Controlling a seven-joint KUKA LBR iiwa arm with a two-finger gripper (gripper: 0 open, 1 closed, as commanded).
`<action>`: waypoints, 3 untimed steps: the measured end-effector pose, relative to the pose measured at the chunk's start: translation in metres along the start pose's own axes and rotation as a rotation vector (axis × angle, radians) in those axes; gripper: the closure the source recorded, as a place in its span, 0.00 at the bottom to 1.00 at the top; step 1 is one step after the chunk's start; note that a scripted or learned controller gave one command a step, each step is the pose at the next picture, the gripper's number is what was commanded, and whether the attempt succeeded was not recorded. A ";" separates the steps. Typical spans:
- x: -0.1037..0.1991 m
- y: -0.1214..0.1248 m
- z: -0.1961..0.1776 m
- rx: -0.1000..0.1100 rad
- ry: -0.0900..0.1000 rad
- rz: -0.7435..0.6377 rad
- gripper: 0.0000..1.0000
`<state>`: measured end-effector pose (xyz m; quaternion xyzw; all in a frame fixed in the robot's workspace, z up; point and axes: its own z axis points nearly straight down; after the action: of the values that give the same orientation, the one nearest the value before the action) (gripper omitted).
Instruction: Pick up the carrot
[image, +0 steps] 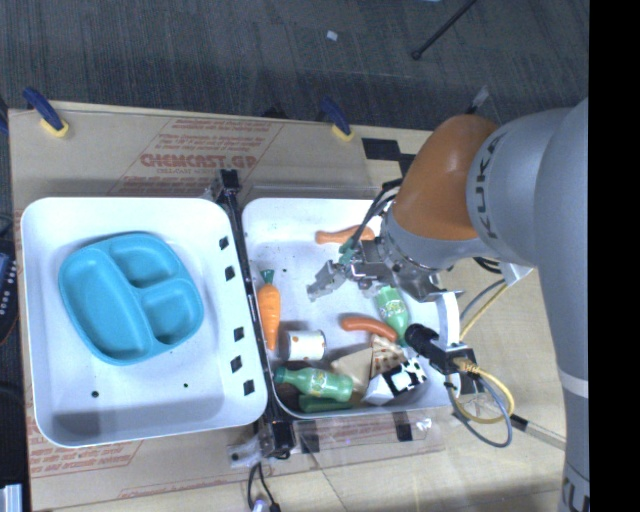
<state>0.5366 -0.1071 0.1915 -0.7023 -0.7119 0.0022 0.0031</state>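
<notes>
Nearest the lens: grey arm, gripper hanging over the right bin's middle, near the carrot but apart; claw's state impossible to tell. At left, left bin holding a blue divided tray. Right bin crowded: carrot lying along its left wall, white cup and green bottle close by. Probably light, stiff, smooth; best pinched across mid-body.

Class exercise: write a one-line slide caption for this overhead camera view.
Robot hand poised in the right bin beside the carrot; blue tray in the left bin.
</notes>
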 end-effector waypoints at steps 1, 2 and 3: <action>0.006 0.035 0.098 -0.006 -0.012 0.078 0.00; 0.007 0.022 0.099 -0.007 0.000 0.653 0.00; 0.014 0.066 0.099 0.001 0.001 0.736 0.00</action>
<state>0.6011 -0.0918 0.0919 -0.9113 -0.4117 0.0032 0.0031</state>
